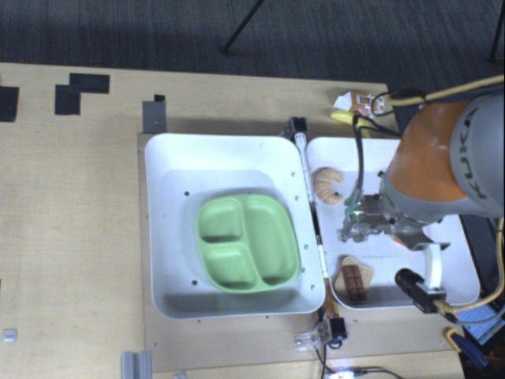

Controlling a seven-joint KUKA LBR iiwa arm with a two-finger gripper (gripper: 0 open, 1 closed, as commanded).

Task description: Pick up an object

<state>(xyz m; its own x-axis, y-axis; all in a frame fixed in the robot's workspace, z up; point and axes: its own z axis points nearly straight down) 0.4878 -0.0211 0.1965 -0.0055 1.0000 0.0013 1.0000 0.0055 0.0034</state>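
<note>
A: Gripper (pixel 359 226) position first, in the camera view: it hangs over the middle of the right bin (pixel 465 279), under the grey arm (pixel 442 164) with its orange band. Whether it is open or closed cannot be told from this angle.

B: And what is there to pick?

A: Two candidates in that bin. A tan croissant-like pastry (pixel 328 185) lies up and to the left of the gripper, near the wall between the bins. A brown chocolate bar (pixel 353 280) lies below it, near the bin's front-left corner, long axis running roughly front to back.

B: Which is nearer?

A: Both look about equally close; nothing sits between the gripper and either one.

B: Anything else around?

A: A green divided plate (pixel 248 242) rests in the left bin (pixel 170 212), well apart. Wrappers (pixel 355 105) lie on the tabletop (pixel 71 235) behind the right bin. Each item's closeness to the bin walls could hamper a grasp.
</note>
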